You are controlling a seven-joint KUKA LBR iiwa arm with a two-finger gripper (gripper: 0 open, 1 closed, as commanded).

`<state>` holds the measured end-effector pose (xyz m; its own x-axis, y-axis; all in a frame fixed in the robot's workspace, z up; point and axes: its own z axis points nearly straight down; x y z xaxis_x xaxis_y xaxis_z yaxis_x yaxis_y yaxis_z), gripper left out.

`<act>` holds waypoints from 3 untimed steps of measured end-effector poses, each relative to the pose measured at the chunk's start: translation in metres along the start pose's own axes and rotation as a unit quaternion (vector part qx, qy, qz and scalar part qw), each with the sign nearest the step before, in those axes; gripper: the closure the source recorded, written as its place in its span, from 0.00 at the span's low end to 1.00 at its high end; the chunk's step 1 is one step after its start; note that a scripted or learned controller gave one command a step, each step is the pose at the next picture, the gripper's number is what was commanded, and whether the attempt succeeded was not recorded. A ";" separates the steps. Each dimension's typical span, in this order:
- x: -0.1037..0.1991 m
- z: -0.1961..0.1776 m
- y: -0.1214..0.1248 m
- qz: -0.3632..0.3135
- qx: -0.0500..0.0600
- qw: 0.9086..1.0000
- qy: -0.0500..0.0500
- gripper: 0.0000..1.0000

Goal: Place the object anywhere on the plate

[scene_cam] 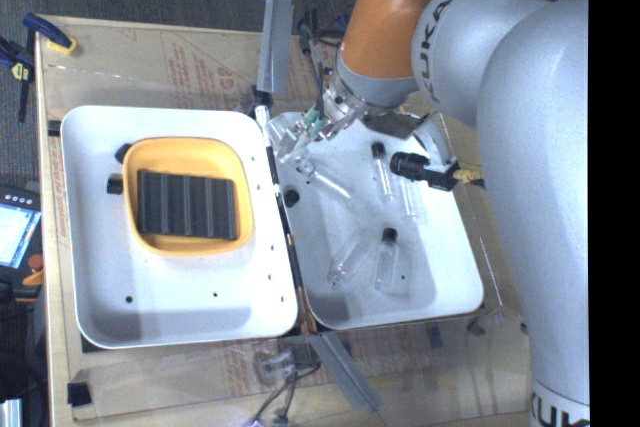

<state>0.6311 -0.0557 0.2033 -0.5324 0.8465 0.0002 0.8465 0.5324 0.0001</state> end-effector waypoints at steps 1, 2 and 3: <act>0.001 -0.063 0.030 -0.119 -0.001 0.993 -0.001 1.00; 0.018 -0.006 0.025 -0.265 0.001 0.964 0.001 1.00; 0.043 0.012 0.004 -0.410 0.001 0.912 0.002 1.00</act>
